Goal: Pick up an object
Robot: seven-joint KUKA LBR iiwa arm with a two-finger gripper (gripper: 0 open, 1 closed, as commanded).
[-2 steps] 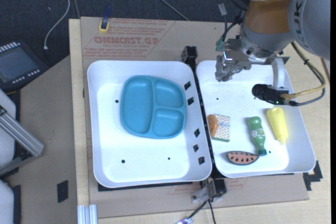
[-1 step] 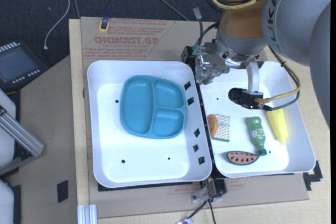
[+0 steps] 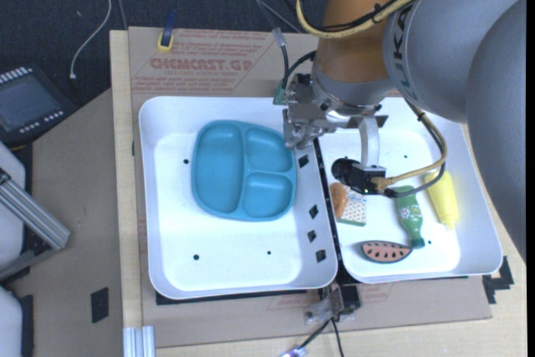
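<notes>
Watermelon slice (image 3: 389, 251): toy, red with a green rind, lying flat at the front of the right bin (image 3: 478, 262). It is well apart from the gripper (image 3: 297, 132), on the near right side of it.

Green bottle-shaped piece (image 3: 410, 217): right bin, just behind the watermelon slice, lying down.

Yellow oblong piece (image 3: 444, 198): right bin, just beside the green piece on its outer side. It is the item farthest from the gripper.

Orange-and-pale flat piece (image 3: 347, 205): right bin, close to the inner wall and nearer the camera than the gripper. Of the right bin's items it is the closest to the gripper.

Blue divided plate (image 3: 238, 171): three compartments, lying flat in the left bin (image 3: 167, 263) toward its rear half. Its rear right rim is directly at the gripper. Whether the two touch cannot be told.

Gripper: hangs low over the seam where the two bins meet, at the plate's rear right corner. Whether it is spread or closed cannot be told, as the wrist body above hides the tips. Nothing is seen held in it.

Arm (image 3: 468, 38): grey with an orange band, crossing above the rear of the right bin and covering that bin's back corner.

Cardboard sheet (image 3: 209, 54): red print, lying under and behind both bins.
</notes>
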